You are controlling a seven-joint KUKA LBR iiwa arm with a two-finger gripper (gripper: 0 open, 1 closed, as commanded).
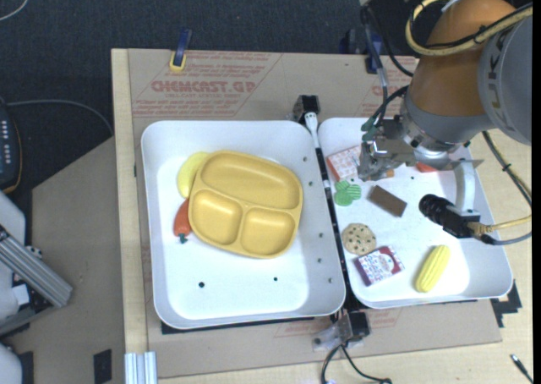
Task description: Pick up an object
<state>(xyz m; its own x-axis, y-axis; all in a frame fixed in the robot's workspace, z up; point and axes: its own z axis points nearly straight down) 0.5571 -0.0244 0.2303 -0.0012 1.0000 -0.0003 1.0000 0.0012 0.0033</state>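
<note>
- You see the bench (254, 78) topped with a tan sheet printed in red lettering, sitting on dark carpet.
- Two shallow white bins rest directly on it, side by side and touching along their inner edges: the left bin (165, 230) and the right bin (486, 277).
- A black clamp (306, 108) sits at the far end of the seam between the bins; another clamp (348, 325) sits at the near end.
- A small blue-and-yellow clip (180, 52) grips the bench's far edge, though you can't quite make out its form.
</note>
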